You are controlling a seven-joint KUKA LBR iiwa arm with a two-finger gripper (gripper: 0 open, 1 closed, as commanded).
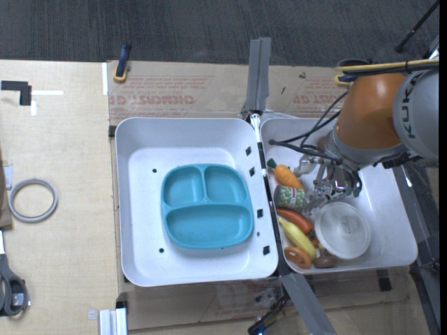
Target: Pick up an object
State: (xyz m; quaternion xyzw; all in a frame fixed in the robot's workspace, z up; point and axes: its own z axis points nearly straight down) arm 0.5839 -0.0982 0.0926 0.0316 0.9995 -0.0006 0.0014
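Observation:
The right bin [391, 250] holds a pile of toy food along its left wall: an orange carrot [286, 176], a green can [292, 198], a red pepper [296, 220], a yellow banana [299, 239] and a brown-orange ring [298, 257]. A clear round container [342, 230] lies beside them. My gripper [328, 184] hangs low in this bin, just right of the can and above the clear container. The wrist and its cables cover the fingertips.
The left bin [133, 187] holds a blue three-part plate [207, 206]. A roll of tape [31, 199] and scissors [12, 292] lie on the bench at the far left. The grey arm with its orange band [374, 114] covers the right bin's far corner.

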